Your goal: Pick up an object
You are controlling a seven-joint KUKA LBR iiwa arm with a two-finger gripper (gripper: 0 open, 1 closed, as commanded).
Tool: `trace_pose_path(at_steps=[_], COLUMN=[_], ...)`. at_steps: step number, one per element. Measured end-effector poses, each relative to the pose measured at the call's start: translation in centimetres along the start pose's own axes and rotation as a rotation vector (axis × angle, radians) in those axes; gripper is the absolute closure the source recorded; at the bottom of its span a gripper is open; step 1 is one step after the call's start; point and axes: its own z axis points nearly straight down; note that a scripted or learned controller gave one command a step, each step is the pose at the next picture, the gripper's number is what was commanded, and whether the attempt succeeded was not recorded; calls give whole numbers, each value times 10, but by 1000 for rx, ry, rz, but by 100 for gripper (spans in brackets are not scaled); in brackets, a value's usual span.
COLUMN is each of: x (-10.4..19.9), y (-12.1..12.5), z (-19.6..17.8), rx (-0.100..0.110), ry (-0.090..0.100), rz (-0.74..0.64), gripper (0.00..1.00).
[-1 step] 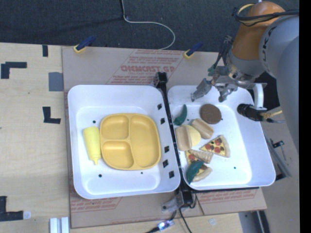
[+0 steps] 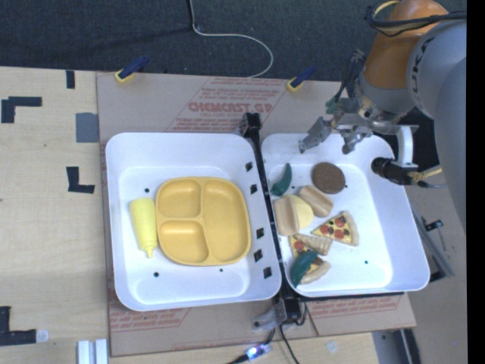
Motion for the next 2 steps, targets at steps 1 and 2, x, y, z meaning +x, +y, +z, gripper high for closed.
trace_pose_path(at_steps=[1, 2], x=[7, 13], y=[-6, 0], z=[48, 108], rx=[5, 5], ry=[0, 0], rz=[0, -2], gripper=[0, 0])
